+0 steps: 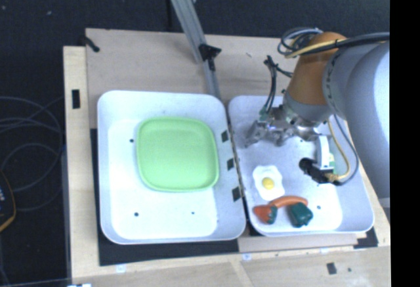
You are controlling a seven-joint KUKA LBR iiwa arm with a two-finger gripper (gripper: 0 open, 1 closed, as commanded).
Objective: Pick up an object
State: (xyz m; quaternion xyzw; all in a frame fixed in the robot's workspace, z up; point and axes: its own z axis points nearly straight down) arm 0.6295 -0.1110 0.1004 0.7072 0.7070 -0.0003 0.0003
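No text, label, brand, number or sign can be read anywhere here, neither on the bins, nor the bench, nor the arm, nor the objects.

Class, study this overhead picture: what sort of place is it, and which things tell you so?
Probably a robotics lab's test bench: a grey and orange robot arm reaches over two white bins, which hold a green plate and toy food such as a fried egg.

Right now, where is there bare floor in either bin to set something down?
Left bin: bare strips around the green plate, widest along its near edge. Right bin: crowded near its front by the fried egg, sausage, red piece and green piece; gripper hangs over its far part.
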